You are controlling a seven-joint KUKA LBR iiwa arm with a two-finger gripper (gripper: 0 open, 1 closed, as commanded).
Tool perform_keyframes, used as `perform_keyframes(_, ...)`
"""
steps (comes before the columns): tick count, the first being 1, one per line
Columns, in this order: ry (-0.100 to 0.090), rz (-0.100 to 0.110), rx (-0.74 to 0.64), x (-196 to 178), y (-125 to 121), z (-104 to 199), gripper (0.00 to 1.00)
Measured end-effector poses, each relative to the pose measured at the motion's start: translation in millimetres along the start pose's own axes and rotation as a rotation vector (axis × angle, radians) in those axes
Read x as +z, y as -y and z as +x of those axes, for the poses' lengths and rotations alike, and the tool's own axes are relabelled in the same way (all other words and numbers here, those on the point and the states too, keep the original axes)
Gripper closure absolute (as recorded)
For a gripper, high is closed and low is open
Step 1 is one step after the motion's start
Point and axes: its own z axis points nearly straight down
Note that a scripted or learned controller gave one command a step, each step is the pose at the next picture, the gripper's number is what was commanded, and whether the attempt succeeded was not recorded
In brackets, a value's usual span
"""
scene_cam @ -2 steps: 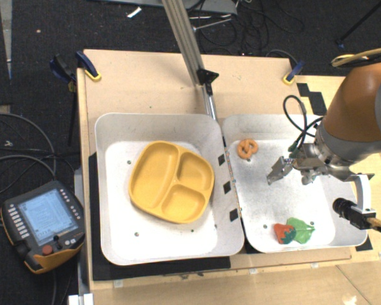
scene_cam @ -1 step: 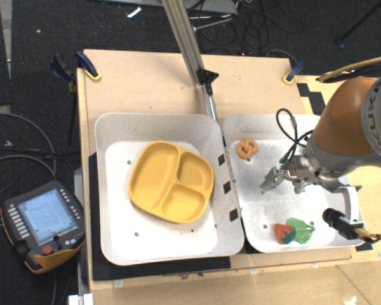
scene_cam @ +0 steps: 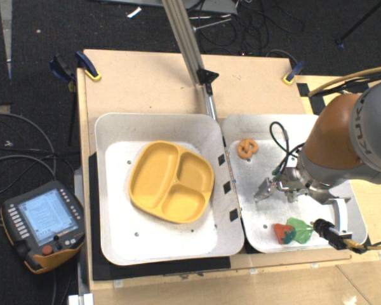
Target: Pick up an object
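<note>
Gripper point(scene_cam: 276, 189), fingers parted with nothing between them, hangs over the right bin point(scene_cam: 254, 129). Near that bin's front edge lies a red-and-green toy point(scene_cam: 292, 232), long axis running left to right, red end toward the left bin point(scene_cam: 114, 132). A pretzel-shaped piece point(scene_cam: 246, 148) lies farther back. A yellow divided plate point(scene_cam: 171, 182) rests in the left bin. No writing is legible.

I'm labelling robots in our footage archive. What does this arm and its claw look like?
The arm is bulky and rounded, grey with a broad orange band above the wrist. A black cable loops out near the wrist over the right bin. The claw is a small silvery metal assembly, with a white bracket beside it.
</note>
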Motion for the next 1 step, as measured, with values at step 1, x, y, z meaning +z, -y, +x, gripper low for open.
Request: perform_keyframes(1, 0.001, -0.006, -0.001, -12.6, -1.6, 0.1, 1.00)
